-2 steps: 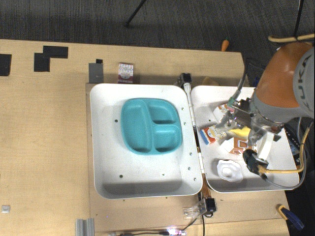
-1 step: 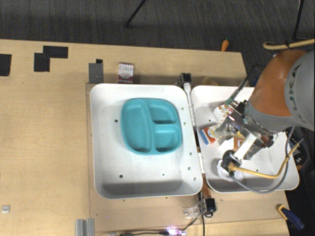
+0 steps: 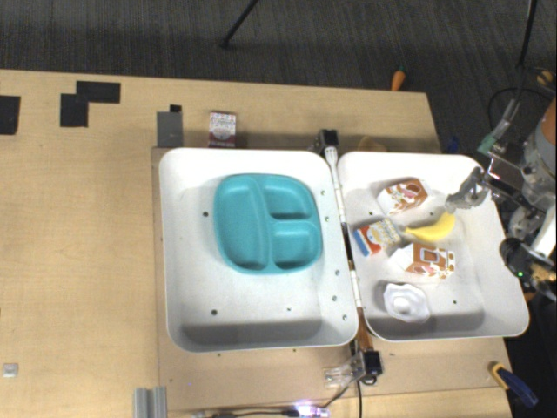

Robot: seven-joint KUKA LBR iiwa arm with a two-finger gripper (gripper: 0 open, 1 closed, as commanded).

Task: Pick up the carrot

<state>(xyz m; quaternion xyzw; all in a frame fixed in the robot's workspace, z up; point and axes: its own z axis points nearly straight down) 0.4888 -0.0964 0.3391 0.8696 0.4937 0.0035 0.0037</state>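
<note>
The right bin (image 3: 487,320) holds a cluster of small items. An orange-and-white piece (image 3: 403,195) lies near its back. A second orange-and-white piece (image 3: 432,260) lies near the middle. I cannot tell which of them is the carrot. Between them lies a yellow banana-shaped toy (image 3: 433,229). My gripper (image 3: 467,193) hangs low over the bin's back right part, just right of the yellow toy and apart from both orange pieces. Nothing is seen held in it. The arm (image 3: 531,190) comes in from the right edge.
A teal divided plate (image 3: 265,222) sits in the left bin (image 3: 187,320). The right bin also holds a striped packet (image 3: 377,234) and a white cup-like item (image 3: 406,301). A small box (image 3: 223,127) stands on the bench behind the left bin.
</note>
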